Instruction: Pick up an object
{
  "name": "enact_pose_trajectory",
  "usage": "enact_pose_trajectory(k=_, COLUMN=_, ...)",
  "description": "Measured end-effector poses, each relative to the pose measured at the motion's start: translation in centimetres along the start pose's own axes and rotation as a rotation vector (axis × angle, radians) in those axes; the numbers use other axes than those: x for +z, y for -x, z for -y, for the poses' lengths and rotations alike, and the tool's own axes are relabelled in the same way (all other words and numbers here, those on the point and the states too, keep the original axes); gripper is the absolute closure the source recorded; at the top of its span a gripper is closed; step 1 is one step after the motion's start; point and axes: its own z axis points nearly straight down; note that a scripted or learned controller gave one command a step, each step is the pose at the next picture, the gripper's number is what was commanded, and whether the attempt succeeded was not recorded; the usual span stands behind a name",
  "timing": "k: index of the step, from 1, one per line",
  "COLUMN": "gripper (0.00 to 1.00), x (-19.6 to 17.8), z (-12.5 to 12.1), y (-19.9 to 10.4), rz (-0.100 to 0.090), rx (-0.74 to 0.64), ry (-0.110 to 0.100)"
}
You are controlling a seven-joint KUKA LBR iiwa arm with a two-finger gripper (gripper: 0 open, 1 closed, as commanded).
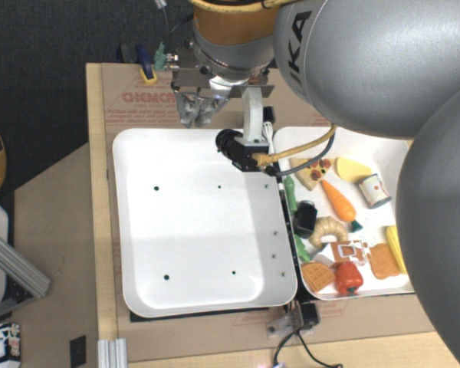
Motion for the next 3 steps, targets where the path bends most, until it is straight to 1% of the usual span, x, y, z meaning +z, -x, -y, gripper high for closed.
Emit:
enact_pose_trajectory(k=1, gripper=1.00, x=0.8, z=0.0, y=1.7, rz=0.006, rx=0.005, ry=-0.015)
enact_pose_trajectory(k=2, gripper=1.00, x=8.5, z=4.5, y=0.1, rz=0.008, rx=0.001, ry=-0.026)
enact_pose_trajectory(k=3, gripper=1.00, x=7.3, z=-2.5, y=0.3, rz=0.005, rx=0.004, ry=-0.008)
